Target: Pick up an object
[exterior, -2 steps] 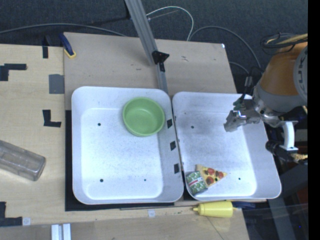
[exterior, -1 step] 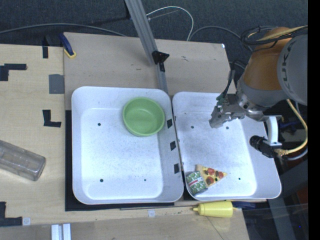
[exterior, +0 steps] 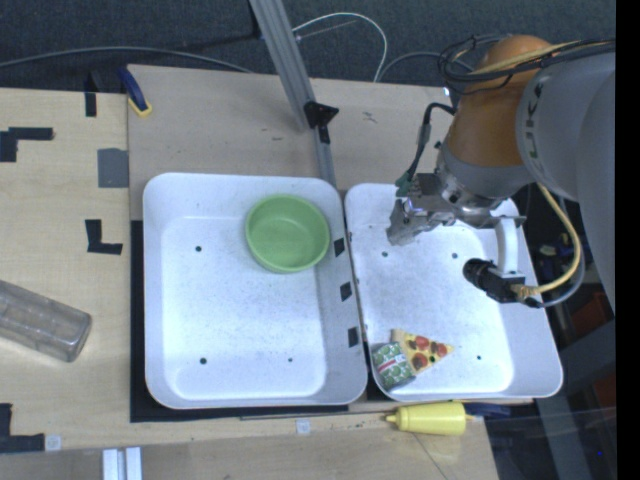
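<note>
Pizza slice toy [exterior: 424,349], a flat wedge with a tan crust and red dots on top, lies near the front edge of the right bin [exterior: 500,378], its point aimed toward the bin's right side. Touching its left end is a small green packet [exterior: 392,364] with a red and white patch, sitting close to the wall that divides the two bins. Both pieces lie flat on the speckled white floor.

The claw [exterior: 407,222] hangs over the back left part of the same bin, well apart from the slice and packet; whether its fingers are spread or pressed together cannot be told from this angle, and nothing is seen between them. Behind it rises the grey arm [exterior: 560,118] with its orange band, coming in from the right, and a black cable fitting [exterior: 492,278] juts over the bin's right half.

Between the claw and the toy the bin floor is bare white, giving open room in the middle and toward the right wall. The slice has little margin on its front and left sides, where the rim and the packet crowd it.

A green bowl [exterior: 287,232] stands upright in the back of the left bin [exterior: 180,368]. On the worktop [exterior: 200,118], a yellow bottle [exterior: 428,419] lies on its side just outside the right bin's front rim, and a clear plastic container [exterior: 38,320] lies far to the left.
</note>
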Available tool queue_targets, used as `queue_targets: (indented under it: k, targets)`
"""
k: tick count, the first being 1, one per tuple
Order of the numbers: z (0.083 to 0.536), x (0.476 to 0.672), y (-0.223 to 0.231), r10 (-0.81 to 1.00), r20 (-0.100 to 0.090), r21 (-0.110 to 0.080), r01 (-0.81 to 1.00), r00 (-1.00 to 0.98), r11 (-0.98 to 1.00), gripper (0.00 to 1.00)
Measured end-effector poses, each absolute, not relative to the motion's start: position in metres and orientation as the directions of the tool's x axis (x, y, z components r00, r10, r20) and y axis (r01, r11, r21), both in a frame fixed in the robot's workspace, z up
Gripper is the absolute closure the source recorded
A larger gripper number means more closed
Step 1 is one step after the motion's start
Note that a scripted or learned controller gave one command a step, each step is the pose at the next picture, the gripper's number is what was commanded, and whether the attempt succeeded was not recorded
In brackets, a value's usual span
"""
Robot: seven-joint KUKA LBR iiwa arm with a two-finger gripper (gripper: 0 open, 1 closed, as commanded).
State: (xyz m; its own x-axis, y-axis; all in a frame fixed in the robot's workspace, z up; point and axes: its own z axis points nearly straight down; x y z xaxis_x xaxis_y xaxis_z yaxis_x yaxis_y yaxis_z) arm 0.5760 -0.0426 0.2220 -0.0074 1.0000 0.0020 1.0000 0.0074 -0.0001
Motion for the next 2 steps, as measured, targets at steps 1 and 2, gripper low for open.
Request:
queue_targets:
  k: [1,2]
  targets:
    - [0.232,0.579,0.008,1.000,0.002,-0.001,1.000,-0.007,0.007,1.00]
    - [0.239,0.581,0.061,1.000,0.002,-0.001,1.000,-0.007,0.007,1.00]
